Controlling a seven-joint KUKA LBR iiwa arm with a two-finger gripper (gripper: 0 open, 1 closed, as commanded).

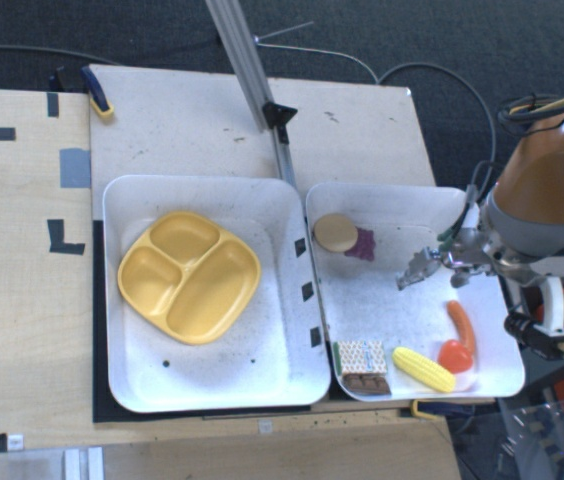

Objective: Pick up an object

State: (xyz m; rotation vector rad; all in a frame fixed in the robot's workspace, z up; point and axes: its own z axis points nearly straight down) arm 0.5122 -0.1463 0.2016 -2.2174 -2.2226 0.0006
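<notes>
Nearest the lens, along the right bin's (382,196) front wall: wafer block (364,366), corn cob (423,368), red tomato (455,355) and orange carrot (462,325), all untouched. Farther back, tan round piece (336,233) touching purple piece (363,244). Above the bin's middle, gripper (424,266) hovering, nothing seen between its fingers; how far parted, impossible to tell. Judged as the approach step, no grasp yet. Next: choosing one item, centring over it, descending. Left bin (122,298) with yellow divided plate (190,275).
</notes>
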